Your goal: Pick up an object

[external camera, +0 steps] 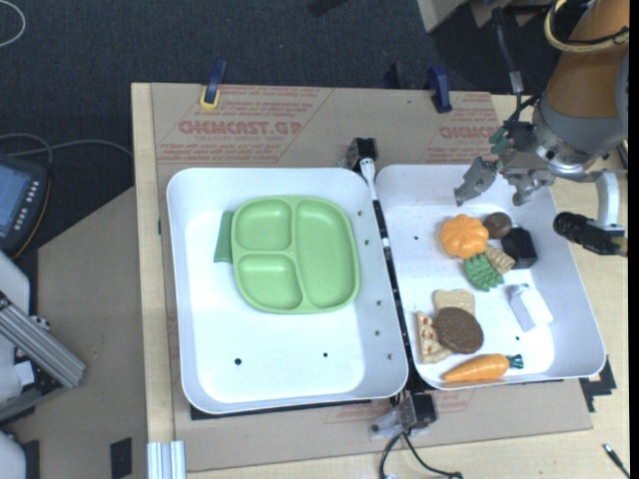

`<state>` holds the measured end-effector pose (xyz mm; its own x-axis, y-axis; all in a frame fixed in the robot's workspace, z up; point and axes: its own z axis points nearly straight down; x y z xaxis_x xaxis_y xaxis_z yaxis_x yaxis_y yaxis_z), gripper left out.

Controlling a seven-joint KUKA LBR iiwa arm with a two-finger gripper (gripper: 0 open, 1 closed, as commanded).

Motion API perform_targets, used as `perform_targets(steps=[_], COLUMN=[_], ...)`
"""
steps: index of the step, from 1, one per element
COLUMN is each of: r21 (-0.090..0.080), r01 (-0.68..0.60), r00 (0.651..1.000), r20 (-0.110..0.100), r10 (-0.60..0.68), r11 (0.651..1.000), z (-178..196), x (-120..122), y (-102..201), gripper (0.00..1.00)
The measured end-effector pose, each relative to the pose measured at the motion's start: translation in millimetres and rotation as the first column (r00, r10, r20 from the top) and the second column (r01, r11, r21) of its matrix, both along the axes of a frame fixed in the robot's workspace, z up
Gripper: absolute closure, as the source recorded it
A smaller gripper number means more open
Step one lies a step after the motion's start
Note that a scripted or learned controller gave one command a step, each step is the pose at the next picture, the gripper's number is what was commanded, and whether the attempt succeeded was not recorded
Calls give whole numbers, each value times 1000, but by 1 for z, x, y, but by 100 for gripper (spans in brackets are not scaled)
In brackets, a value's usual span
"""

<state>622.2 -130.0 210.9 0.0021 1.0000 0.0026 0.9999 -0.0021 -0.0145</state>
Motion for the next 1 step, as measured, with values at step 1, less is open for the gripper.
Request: perform_targets(steps=[1], r21=[-2], r01=[-2], r00=[1000], r20=[14], r10=[2], r11=[1000], z=[8], x=[3], y=[0], gripper=[0])
